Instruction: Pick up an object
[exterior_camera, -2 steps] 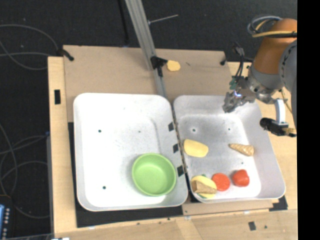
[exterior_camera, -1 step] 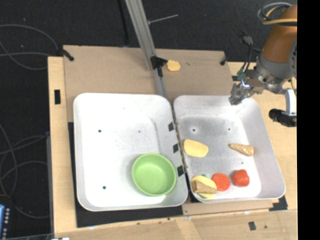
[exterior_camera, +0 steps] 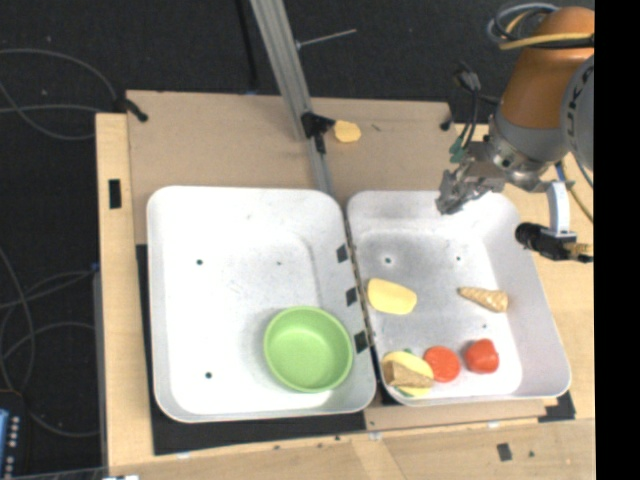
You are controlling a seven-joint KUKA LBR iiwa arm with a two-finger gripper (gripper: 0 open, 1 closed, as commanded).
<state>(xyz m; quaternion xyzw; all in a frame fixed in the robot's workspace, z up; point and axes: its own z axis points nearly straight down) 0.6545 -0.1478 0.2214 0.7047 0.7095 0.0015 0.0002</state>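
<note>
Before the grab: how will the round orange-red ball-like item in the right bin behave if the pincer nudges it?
The round orange-red ball-like item looks smooth and rounded, so it would probably roll or slip from a pinch. It sits close against the yellow-and-tan food piece, which may block rolling that way. Likely light for its size.

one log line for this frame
gripper: above right bin far edge | holding: nothing seen | green bowl: left bin

Tan bench (exterior_camera: 220, 148) on dark floor (exterior_camera: 60, 28), loose cables (exterior_camera: 40, 78), slanted metal post (exterior_camera: 285, 58).

place: robotics lab | evidence: white bins (exterior_camera: 240, 218), loose cables (exterior_camera: 40, 78), metal camera mast (exterior_camera: 285, 58)
</note>
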